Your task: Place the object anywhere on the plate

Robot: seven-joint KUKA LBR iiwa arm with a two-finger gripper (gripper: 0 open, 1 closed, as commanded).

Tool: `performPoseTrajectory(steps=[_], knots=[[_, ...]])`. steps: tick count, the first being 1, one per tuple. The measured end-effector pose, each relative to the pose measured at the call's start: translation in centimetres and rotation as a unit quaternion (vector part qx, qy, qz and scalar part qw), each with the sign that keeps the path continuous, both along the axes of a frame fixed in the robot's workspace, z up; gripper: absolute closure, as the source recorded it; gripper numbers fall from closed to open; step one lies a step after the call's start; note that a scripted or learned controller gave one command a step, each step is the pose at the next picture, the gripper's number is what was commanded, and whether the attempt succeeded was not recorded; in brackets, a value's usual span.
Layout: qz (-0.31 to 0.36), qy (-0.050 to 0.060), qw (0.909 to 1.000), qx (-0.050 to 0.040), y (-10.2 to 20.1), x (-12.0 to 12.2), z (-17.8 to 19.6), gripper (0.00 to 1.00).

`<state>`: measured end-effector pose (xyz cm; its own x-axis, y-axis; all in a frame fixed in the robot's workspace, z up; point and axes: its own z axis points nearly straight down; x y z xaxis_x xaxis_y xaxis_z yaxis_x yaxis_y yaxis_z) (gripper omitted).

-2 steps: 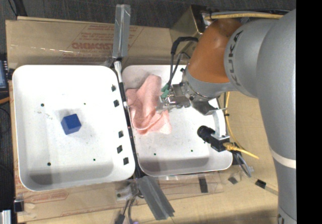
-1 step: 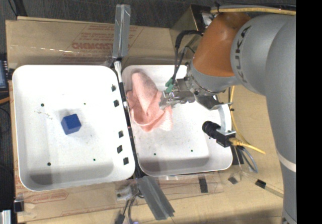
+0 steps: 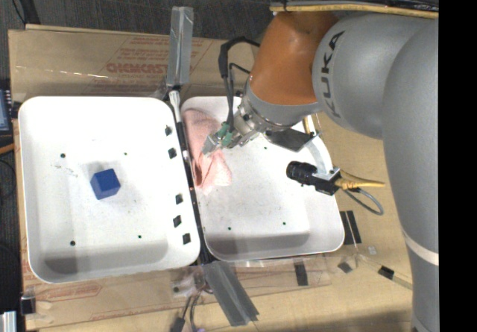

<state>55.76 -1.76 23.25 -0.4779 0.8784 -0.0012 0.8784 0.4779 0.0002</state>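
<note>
Cardboard bench [image 3: 89, 54] carries two white bins. Left bin [image 3: 45, 241] holds a blue cube [image 3: 106, 183], well apart from the arm. Right bin [image 3: 320, 237] holds a pink plate [image 3: 209, 170] at its left wall. Gripper [image 3: 223, 138] hangs over the plate; finger state cannot be told.

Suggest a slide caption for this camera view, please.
Gripper over the pink plate in the right bin; blue cube in the left bin.

smooth glossy white plastic bins [image 3: 45, 174], matt blue cube [image 3: 105, 183], pink translucent plate [image 3: 209, 155], brown cardboard [image 3: 89, 54]
</note>
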Motion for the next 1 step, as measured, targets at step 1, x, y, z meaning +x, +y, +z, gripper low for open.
performPoseTrajectory(steps=[1], knots=[[0.2,-0.001,0.9799,-0.0004,3.97,1.1,0.25,1.0]])
